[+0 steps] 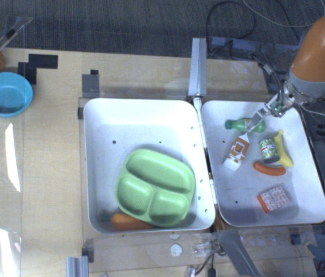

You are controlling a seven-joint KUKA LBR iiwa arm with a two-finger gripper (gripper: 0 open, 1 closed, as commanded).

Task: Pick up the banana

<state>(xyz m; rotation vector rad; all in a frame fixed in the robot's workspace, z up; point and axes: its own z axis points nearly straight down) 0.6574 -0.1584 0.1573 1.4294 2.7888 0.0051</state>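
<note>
Yellow and curved, the banana [283, 150] lies in the right bin [306, 212], at the right of centre in the frame, pressed against the right side of a small can [269, 148] and just above a red sausage-shaped toy [269, 168]. It rests flat on the bin floor, so the pick has not yet been made. The end effector [275, 107] hangs over the upper part of that bin, above and a little left of the banana and close to a green bottle [244, 124]; whether it is released or clenched I cannot tell at this size, and nothing shows in its grip. By my judgement the task is at the approach: descent over the banana, the grasp and the lift all remain.
</note>
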